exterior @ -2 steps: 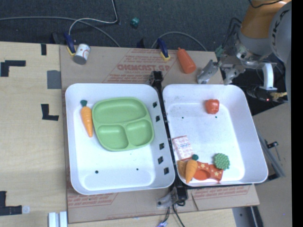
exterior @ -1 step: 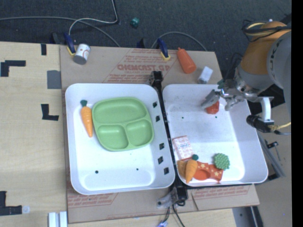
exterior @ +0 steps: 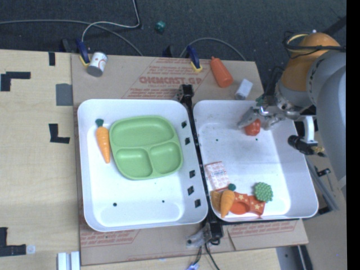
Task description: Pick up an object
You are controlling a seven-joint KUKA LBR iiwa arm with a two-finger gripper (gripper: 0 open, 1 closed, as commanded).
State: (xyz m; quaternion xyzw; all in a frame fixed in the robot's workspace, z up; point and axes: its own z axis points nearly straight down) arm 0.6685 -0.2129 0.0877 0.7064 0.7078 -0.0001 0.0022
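Note:
My gripper [exterior: 257, 118] is over the far part of the right bin [exterior: 292, 167], coming in from the right. A small red object [exterior: 252, 129] lies right at its tip, touching or just under it; I cannot tell if it is held. At the bin's near edge lie a small carrot [exterior: 226, 201], a red patterned piece [exterior: 249, 205], a green broccoli-like toy [exterior: 262, 191] and a pale packet [exterior: 216, 175].
The left bin [exterior: 95, 201] holds a green divided plate [exterior: 147, 146] and a carrot [exterior: 103, 141] by its left wall. Behind the bins on the cardboard are an orange bottle [exterior: 221, 72], a grey cube [exterior: 244, 88] and a small can [exterior: 97, 63].

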